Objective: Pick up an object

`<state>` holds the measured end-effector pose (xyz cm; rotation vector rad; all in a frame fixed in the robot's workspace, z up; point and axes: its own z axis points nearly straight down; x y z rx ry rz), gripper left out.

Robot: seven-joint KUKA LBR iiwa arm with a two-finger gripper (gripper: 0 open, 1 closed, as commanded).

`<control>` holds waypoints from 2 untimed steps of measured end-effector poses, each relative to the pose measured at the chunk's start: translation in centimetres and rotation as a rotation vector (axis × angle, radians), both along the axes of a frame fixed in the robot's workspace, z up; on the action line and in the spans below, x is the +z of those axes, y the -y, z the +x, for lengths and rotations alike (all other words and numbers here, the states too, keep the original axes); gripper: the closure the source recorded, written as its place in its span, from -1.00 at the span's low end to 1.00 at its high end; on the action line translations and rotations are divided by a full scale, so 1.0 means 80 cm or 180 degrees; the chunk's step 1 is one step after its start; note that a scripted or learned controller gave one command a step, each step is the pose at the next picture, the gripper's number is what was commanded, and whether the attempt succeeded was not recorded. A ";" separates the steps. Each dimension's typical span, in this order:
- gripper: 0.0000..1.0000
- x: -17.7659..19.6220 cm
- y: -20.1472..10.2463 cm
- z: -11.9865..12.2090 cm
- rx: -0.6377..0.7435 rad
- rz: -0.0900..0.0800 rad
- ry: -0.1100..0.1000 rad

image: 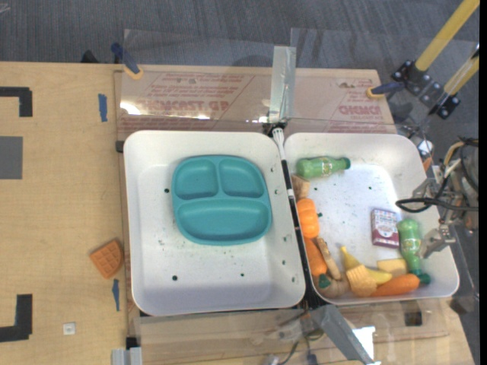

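- White bins are sitting side by side; the left bin (144,149) is carrying a teal plate (221,198), and the right bin (351,202) is holding all the loose toys.
- Pickable things are lying along the right bin's edges: 1 bottle (323,166) on its side by the far wall, an orange piece (307,217) against the divider, a banana (351,261) and a carrot (397,285) at the near wall, and a red box (385,227) just beside a second bottle (409,242) toward the right wall.
- The gripper (440,238) is hanging at the right bin's right rim amid dark cables, and nothing is showing in its grasp; whether it is apart or together cannot be told.
- The task is seemingly sitting at the approach step, with no object lifted yet.
- The second bottle and the red box are lying nearest the gripper, just to its left; the far bottle and the orange piece are lying well apart from it.
- The next move is probably calling for a short reach inward and a descent over 1 target; the 2 near items are almost touching, so a loose aim is risking a nudge instead of a catch.
- A waffle (106,258) is resting on the bench outside the bins.
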<state>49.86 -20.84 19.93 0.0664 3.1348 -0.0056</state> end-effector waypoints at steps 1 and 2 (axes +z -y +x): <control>-1.00 -0.131 -0.032 -0.015 -0.0843 -0.0001 0.0067; -1.00 -0.130 -0.046 -0.014 -0.0860 -0.0014 0.0077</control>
